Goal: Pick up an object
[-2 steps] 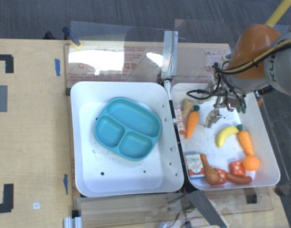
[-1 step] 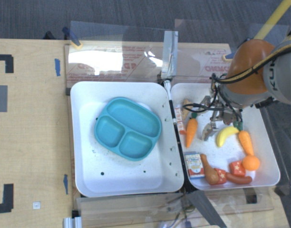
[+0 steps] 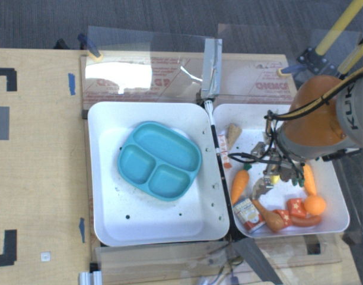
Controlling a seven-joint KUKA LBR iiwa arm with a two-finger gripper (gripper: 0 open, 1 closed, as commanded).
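Arm [image 3: 324,114] position: reaching in from the right, wrist over the right bin [image 3: 341,218]. Gripper [image 3: 270,180] hangs low among the objects, in the open patch between the left carrot [image 3: 239,186] and the right carrot [image 3: 309,179].

Finger state: cannot be determined. Cables and wrist hardware clutter the tool end, and the tips are too small to resolve. No object is visibly between them.

Right bin contents:
- Left carrot, lying near the bin's left wall, just beside the gripper.
- Right carrot, on the far side of the gripper, under the wrist's edge.
- Packet [image 3: 248,212] with a red and white label, near the front wall below the left carrot.
- Orange [image 3: 315,205], near the front right corner.
- Red item [image 3: 298,212], touching the orange; its identity is unclear.
- Tan piece [image 3: 233,134], near the back left corner, well apart from the gripper.

Left bin [image 3: 104,159] holds a blue tray [image 3: 160,160] with three compartments, resting tilted on the floor of the bin. Both bins sit on the counter [image 3: 33,159].

Task progress, judged: early stage. Approach to the cluster appears done. All objects rest on the bin floor; none is raised. Remaining: secure one object, most plausibly the left carrot or the packet, and lift it clear.
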